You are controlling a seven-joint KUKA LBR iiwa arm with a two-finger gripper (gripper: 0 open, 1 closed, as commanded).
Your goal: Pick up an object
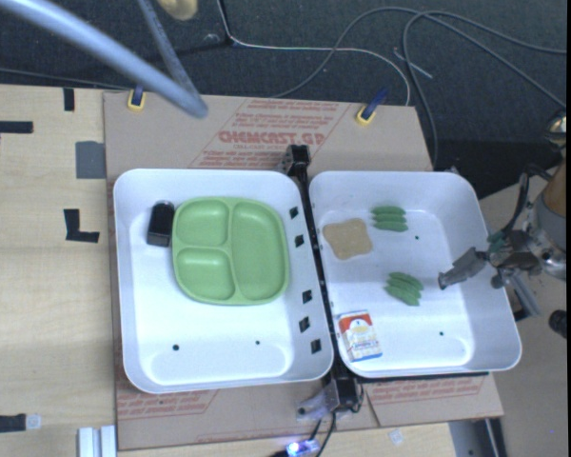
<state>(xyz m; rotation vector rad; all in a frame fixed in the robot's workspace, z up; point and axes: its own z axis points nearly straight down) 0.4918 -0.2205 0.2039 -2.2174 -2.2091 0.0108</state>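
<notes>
The right bin (476, 350) holds a tan slice of bread (348, 239), a green pod (389, 218) toward the back, a second green pod (404, 288) near the middle, and a small red and white box (359, 336) at the front. My gripper (454, 272) reaches in over the bin's right rim, low and just right of the second pod, a short gap away from it. Nothing is seen held in it. The left bin (143, 350) carries a green divided plate (231, 250) with a small black block (160, 223) beside it.
The two bins meet at a black-clipped seam (307, 255) and rest on a cardboard sheet (266, 131). Cables (390, 36) trail over the dark floor behind. The arm's wrist (533, 250) hangs over the right bin's outer rim.
</notes>
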